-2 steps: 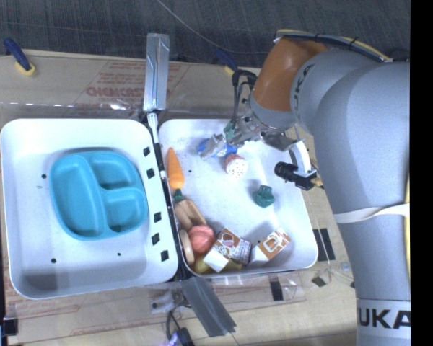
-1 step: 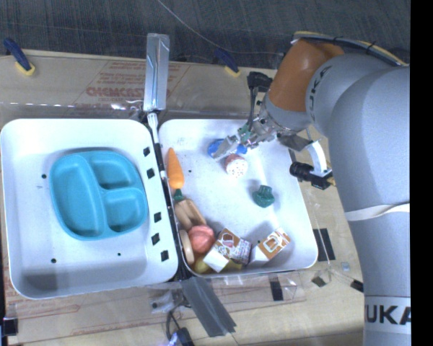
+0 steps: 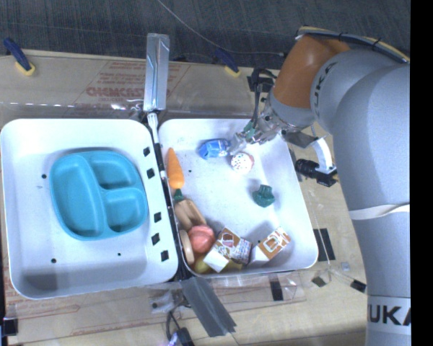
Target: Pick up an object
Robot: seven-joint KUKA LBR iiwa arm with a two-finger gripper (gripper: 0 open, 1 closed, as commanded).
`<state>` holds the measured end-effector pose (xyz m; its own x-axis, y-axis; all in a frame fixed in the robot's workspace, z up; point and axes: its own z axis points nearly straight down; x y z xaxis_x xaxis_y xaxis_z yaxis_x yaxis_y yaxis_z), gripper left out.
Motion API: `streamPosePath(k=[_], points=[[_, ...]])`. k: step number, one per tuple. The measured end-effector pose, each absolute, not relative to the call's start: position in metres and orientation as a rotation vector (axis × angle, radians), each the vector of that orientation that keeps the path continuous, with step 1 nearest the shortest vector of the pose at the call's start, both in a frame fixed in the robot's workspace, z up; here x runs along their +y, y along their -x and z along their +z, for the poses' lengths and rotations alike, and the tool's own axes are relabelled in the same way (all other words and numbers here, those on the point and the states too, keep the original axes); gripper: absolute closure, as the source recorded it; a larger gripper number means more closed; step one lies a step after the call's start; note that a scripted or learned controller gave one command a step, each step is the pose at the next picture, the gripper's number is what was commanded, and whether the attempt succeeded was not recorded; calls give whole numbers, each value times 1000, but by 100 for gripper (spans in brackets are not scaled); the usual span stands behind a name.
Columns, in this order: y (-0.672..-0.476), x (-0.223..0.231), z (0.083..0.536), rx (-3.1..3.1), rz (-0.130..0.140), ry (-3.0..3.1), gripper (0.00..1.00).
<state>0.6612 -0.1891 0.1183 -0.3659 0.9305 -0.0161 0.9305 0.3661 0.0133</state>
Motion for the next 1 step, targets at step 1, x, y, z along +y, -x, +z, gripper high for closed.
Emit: streamPosePath(k=[1], points=[[-662, -188, 118, 2580, 6, -1755, 0]])
